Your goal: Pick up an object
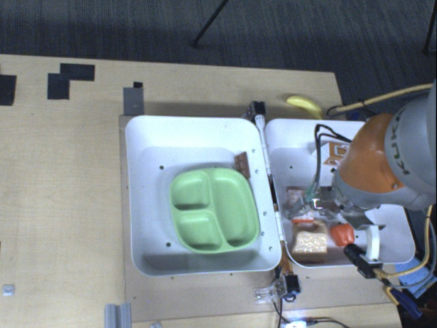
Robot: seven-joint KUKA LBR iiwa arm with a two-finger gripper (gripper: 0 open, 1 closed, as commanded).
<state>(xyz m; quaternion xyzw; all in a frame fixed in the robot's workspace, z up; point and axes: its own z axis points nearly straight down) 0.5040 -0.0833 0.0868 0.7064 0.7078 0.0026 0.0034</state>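
Bench point(61, 183), pale wood, with black tape marks point(68, 79) at its 10 o'clock corner. Left bin point(140, 203) is white and shallow. A green divided plate point(212, 209) lies flat in it, a bit toward 5 o'clock of the bin's centre, three compartments, all bare. A small brown piece point(241, 162) sits at the plate's 1 o'clock, just beside the rim and against the wall shared with the other bin.

The right bin point(287, 149) touches the left one along that wall. A yellow object point(304, 104) lies on the bench just outside it, at the bin's 12 o'clock.

The candidate pick objects are bunched in the right bin's 7 o'clock part:
- pinkish packet point(295, 197), topmost of the cluster
- red strip point(304, 220), just at the packet's 6 o'clock
- tan block point(309, 243), at the strip's 6 o'clock, close to the near wall
- orange-red lump point(343, 234), at the block's 3 o'clock, just beside it

Gripper point(315, 209) hangs low over this cluster, right beside the packet and strip at their 3 o'clock. Can't tell how far it's open, and can't tell whether it has anything. The arm point(372, 162), with its orange band, covers the bin's middle. An orange-and-white item point(333, 152) peeks out at the arm's 10 o'clock edge, partly hidden.
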